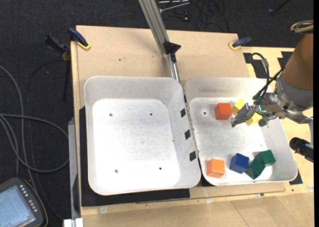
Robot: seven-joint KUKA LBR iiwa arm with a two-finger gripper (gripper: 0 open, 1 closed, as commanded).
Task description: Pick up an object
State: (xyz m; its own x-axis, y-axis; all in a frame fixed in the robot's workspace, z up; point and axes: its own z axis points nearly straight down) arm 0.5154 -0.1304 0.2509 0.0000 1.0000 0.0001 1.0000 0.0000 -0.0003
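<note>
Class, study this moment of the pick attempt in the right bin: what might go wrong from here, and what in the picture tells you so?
1. The gripper sits among a yellow block, another yellow piece and the orange block; it may nudge one aside instead of grasping it.
2. The blue block and green blocks crowd together near the right bin's rim, so a try there may catch two.

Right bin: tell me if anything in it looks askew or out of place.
Nothing looks spilled or damaged. The blocks lie loose inside the right bin. The dark green block sits tilted against the other green block and beside the blue block. The hand is down by the yellow blocks.
</note>
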